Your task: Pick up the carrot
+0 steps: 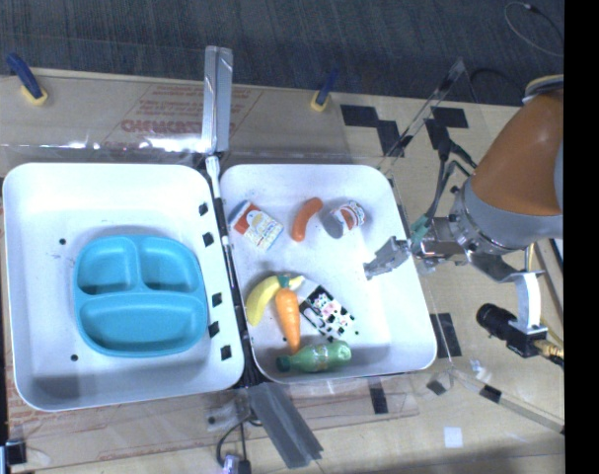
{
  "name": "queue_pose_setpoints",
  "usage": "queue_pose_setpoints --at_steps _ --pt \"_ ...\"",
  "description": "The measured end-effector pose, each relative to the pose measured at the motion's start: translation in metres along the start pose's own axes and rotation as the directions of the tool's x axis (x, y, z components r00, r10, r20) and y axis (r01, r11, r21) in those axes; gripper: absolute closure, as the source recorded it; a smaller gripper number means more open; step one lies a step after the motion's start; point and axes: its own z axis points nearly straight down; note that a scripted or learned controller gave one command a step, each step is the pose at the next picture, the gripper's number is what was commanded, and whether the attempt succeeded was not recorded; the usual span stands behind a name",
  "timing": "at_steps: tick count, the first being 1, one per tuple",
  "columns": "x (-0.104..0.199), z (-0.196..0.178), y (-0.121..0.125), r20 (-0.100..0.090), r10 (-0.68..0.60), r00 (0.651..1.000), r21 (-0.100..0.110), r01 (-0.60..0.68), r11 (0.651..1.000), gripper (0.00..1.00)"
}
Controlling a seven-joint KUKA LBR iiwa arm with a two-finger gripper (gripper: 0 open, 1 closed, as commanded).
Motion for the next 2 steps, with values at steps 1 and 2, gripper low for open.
queue_pose_setpoints --at_steps 1,2 --pt "0.062 0.148 0.058 0.0 -0.03 1.0 0.0 0.03 1.0 0.0" --pt "0.095 0.161 -0.006 0.007 -0.227 0.974 -0.01 0.227 0.974 0.0"
